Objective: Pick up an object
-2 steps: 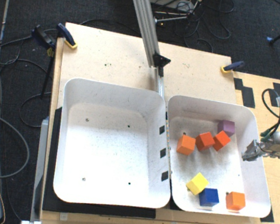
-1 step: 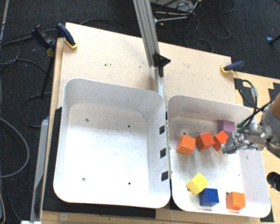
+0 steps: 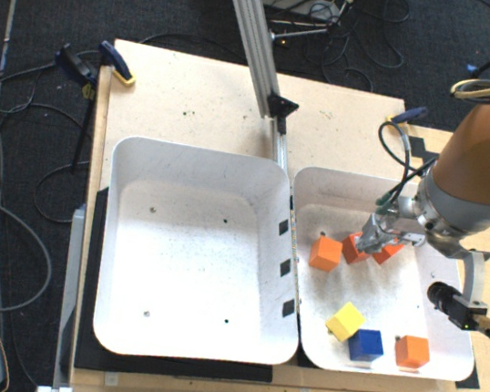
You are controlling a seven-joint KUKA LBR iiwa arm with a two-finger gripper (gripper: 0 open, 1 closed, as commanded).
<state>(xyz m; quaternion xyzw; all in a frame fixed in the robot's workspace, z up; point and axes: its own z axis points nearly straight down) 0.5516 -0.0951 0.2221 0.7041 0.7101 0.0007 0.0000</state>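
Observation:
My gripper (image 3: 372,241) is low in the right bin (image 3: 438,373), at its upper middle. It sits right over a red block (image 3: 389,252), whose parts show on both sides of the gripper's tip. An orange cube (image 3: 326,252) lies just left of the gripper, close to the red block. Toward the bin's front lie a yellow cube (image 3: 346,321), a blue cube (image 3: 366,344) touching it, and another orange cube (image 3: 411,352). I cannot tell whether the red block is held.
The left bin (image 3: 122,217) stands beside the right one, their walls meeting in the middle. A slanted metal rail (image 3: 256,40) runs from the back down to the bins' junction. A black fitting (image 3: 451,304) hangs from the arm over the right bin's right side.

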